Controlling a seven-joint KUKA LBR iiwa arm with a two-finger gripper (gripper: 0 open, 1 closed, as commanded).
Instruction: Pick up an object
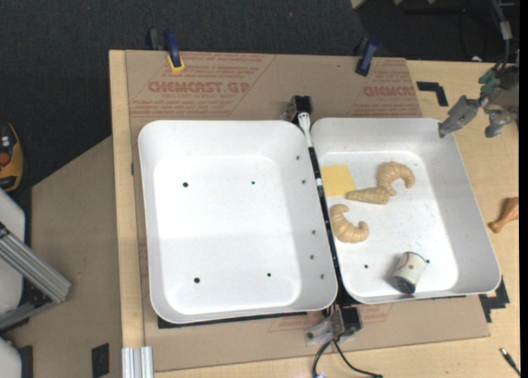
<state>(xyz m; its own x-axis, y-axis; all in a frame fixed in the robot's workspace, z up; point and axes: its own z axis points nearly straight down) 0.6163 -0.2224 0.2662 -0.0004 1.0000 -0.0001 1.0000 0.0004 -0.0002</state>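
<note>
The brown board under the bins carries red printed lettering. At upper left it reads "CHEMCAST G.P", with finer lines beneath too small to read. A second patch of the same red print lies at upper right, partly cut off by the right bin; its letters cannot be read with confidence. Two blue clamps sit on the board's far edge.

The gripper sits at the far right of the view, outside the right bin and just beyond its upper right corner. Its two grey fingers are spread apart. Nothing lies between them, and they touch none of the objects.

The objects for picking all lie in the right bin. A flat yellow square rests near the bin's left wall. Just beside it lies a tan curved piece, whose lower end touches a tan elongated piece. Below these, a second tan curved piece lies apart. A small white and dark cylinder lies on its side near the bin's lower edge.

The left bin shows small dark dots on its floor. A small orange-brown item lies on the bench outside the right bin.
</note>
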